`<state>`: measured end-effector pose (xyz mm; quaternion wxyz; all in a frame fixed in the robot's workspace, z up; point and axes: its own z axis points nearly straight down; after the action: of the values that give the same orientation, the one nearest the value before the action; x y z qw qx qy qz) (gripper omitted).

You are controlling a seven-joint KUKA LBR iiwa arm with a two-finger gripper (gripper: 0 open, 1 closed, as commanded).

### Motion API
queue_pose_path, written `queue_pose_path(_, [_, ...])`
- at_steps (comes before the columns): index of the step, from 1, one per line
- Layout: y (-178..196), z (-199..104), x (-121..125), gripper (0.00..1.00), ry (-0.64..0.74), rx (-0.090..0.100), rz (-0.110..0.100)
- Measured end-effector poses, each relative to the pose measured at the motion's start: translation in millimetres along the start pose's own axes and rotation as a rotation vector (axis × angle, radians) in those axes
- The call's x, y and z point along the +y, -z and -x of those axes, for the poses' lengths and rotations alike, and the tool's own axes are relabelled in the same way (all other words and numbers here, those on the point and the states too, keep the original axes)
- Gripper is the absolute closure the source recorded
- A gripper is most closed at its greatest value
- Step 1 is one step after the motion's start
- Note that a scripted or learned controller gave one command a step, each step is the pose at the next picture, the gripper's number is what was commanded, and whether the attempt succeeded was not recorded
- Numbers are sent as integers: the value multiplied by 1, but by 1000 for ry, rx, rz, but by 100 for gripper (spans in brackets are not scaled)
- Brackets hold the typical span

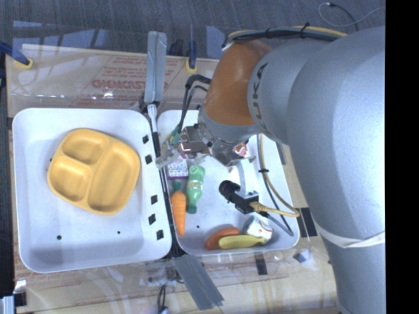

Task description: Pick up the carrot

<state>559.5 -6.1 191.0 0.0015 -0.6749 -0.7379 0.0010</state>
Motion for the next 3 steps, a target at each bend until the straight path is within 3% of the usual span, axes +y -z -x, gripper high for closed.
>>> queue_pose_path(1, [1,41,-33,0,30,0,0])
queue_pose_path(2, [1,64,36,0,146,-1,2])
queue_pose_path(3, [-32,125,-7,0,506,-1,1])
